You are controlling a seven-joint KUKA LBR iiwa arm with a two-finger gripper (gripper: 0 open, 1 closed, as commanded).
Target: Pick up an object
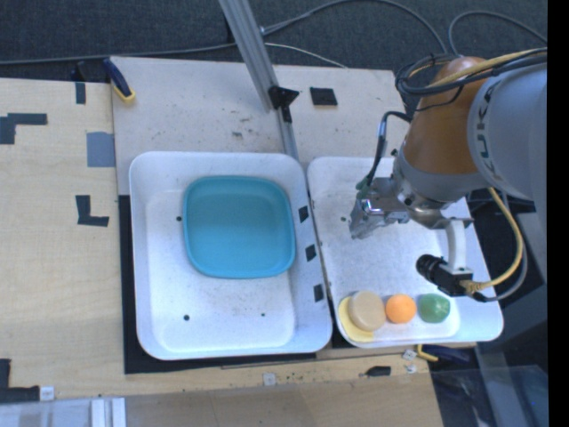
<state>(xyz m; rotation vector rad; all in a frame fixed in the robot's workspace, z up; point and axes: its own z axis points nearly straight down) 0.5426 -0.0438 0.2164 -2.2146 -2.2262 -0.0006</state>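
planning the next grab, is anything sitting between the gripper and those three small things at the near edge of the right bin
Nothing visible does. The gripper hangs over the upper part of the right bin, and bare bin floor lies between it and the tan round piece, orange ball and green ball lined up along the near edge.

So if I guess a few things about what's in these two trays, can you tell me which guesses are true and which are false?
1. A teal plate lies in the left bin. True.
2. The three small things sit in the left bin. False: the tan round piece, the orange ball and the green ball line the near edge of the right bin.
3. The claw hangs over the right bin. True.
4. The orange ball lies between the tan piece and the green ball. True.
5. The claw is over the teal plate. False: it is over the right bin's bare floor.
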